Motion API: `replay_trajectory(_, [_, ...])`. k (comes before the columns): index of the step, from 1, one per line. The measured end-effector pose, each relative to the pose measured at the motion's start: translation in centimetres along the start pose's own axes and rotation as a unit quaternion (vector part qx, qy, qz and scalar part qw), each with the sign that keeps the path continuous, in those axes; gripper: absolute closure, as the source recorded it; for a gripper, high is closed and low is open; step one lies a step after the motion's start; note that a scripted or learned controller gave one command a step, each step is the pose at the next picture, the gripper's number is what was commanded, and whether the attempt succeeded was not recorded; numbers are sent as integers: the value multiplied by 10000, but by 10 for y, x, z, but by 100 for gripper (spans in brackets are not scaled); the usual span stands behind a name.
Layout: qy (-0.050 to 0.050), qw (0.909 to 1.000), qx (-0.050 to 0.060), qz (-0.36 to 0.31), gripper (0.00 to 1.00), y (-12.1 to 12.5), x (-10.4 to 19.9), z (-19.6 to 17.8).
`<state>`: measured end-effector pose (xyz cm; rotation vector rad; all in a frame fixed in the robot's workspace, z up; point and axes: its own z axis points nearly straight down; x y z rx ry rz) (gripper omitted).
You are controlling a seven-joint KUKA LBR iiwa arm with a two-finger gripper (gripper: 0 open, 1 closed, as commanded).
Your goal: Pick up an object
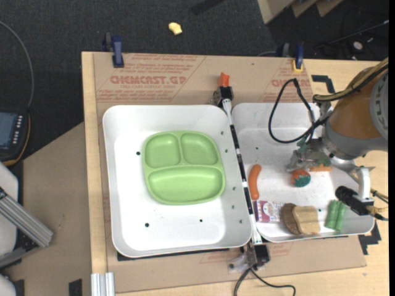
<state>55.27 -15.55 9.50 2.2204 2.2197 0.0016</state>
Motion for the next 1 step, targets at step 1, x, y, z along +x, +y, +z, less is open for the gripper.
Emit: replay_trajectory(1, [21, 10000, -51, -64, 100, 16, 107, -96])
